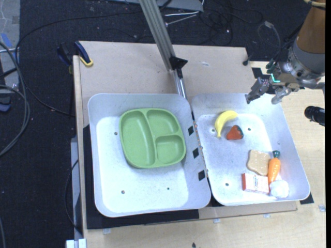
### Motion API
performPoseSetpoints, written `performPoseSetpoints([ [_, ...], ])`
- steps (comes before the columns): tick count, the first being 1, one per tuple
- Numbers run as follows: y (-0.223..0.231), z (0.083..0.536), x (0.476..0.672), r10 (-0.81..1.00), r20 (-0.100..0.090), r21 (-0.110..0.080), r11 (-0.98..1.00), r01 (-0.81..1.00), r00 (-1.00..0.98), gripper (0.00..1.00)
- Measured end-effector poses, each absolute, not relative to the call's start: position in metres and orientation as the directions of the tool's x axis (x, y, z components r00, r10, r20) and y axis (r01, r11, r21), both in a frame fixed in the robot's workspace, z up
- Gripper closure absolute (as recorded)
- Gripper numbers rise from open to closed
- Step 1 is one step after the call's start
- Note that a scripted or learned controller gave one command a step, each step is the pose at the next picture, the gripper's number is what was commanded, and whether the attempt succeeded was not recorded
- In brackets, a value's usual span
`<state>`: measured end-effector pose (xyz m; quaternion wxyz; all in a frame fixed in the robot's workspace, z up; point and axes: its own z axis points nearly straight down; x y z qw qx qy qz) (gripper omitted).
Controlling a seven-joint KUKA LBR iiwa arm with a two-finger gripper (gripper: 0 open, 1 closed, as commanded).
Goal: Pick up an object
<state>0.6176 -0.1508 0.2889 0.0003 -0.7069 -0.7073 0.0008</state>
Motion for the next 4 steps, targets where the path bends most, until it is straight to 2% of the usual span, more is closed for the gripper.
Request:
performPoseSetpoints([
  [1,-0.151,0.29,0.618,1.0,-0.001,0.0,0.001,1.0,-0.001,0.0],
  [2,-0.145,0.238,0.626,1.0,0.0,-0.003,0.003,1.0,-0.003,0.0],
  [4,-0.137,0.129,0.613,1.0,0.001,-0.005,0.0,1.0,0.0,0.0],
])
